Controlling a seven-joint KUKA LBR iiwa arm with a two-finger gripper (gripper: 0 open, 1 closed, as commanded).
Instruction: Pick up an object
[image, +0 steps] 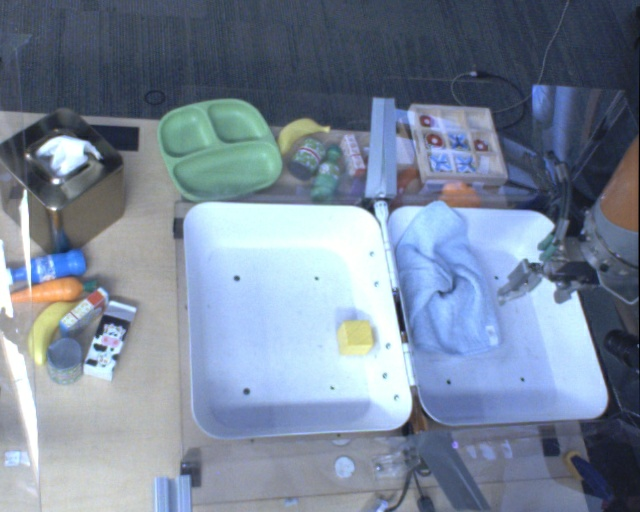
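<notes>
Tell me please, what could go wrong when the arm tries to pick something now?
The gripper hangs over the right bin, beside the crumpled blue towel; a grasp may catch just a fold that slips out. The yellow block lies in the left bin near the divider, which could obstruct an approach.

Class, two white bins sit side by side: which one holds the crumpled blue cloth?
The right bin, under the gripper. The blue cloth lies along its left side, while the left bin holds a small yellow block.
</notes>
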